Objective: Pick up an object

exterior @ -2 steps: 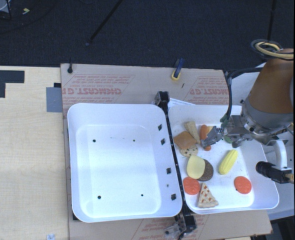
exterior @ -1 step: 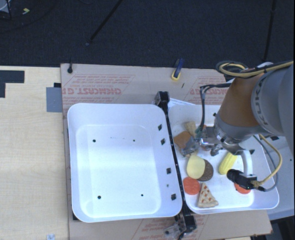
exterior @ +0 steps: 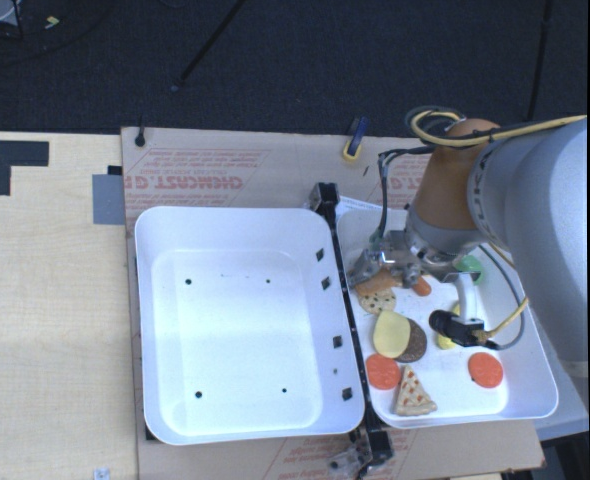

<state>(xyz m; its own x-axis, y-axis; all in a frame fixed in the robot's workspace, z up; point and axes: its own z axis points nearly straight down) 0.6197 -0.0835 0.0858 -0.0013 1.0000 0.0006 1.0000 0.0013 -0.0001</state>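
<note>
My gripper (exterior: 395, 268) hovers low over the toy food in the right shallow white plastic bin (exterior: 535, 393), just above a tan biscuit-like piece (exterior: 377, 299); I cannot tell its opening. Nothing looks lifted yet, so the pick remains ahead.

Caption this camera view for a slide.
Arm lowers gripper into right bin of toy food.

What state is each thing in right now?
Gripper: low in the right bin, among the toy food.
Pizza slice: lying flat, untouched.
Two red discs: flat on the bin floor, apart.
Yellow piece: resting against the brown disc.
</note>
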